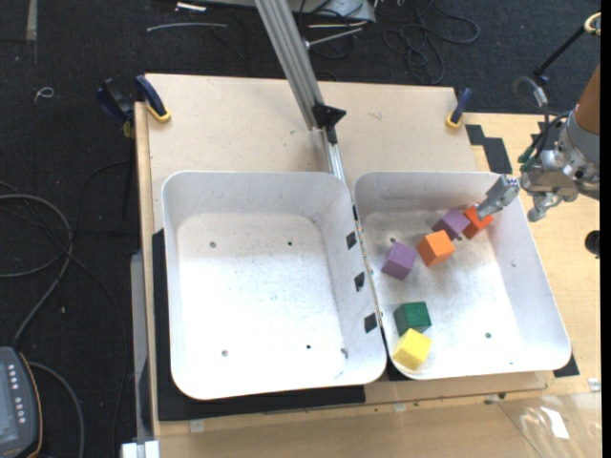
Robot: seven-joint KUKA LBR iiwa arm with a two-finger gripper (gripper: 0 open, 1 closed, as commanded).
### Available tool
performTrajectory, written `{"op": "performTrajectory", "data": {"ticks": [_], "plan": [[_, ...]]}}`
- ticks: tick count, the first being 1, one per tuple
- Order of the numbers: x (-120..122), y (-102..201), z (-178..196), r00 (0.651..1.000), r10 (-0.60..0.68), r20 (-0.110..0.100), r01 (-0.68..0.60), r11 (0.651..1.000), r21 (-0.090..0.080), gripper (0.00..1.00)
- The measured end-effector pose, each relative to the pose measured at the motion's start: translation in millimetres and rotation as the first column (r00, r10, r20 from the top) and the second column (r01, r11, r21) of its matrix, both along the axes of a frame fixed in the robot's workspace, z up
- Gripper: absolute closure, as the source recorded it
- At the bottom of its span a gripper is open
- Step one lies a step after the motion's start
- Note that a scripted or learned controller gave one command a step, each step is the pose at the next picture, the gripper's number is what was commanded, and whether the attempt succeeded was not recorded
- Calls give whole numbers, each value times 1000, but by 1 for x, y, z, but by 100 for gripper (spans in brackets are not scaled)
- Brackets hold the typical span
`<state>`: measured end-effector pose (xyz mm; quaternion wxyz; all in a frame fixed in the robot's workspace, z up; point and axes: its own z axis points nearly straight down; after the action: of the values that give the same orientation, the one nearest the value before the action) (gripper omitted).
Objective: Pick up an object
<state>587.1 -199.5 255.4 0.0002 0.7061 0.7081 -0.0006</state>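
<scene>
Reading from the left, the left bin (pixel 191 208) is passed over and the blocks are found in the right bin (pixel 535 284): a purple cube (pixel 399 259) near the dividing wall, a green cube (pixel 413 315) touching a yellow cube (pixel 412 349) toward the near rim, an orange cube (pixel 437 246), a second purple cube (pixel 453 224), and a small red-orange block (pixel 476 219) farthest right. The blocks are judged to be light, rigid and smooth-faced, so a hold across two opposite flat sides would be best; the lone purple cube is most freely reached. The red-orange block appears to be touched by the gripper (pixel 496 198), which is angled down from the right rim, the wrist tilted inward. Whether that block is pinched or merely touched cannot be told.
</scene>
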Motion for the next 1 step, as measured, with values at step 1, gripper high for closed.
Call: {"op": "performTrajectory", "data": {"ticks": [1], "plan": [[49, 25, -119, 1000, 2, -5, -2, 1000, 3, 0]]}}
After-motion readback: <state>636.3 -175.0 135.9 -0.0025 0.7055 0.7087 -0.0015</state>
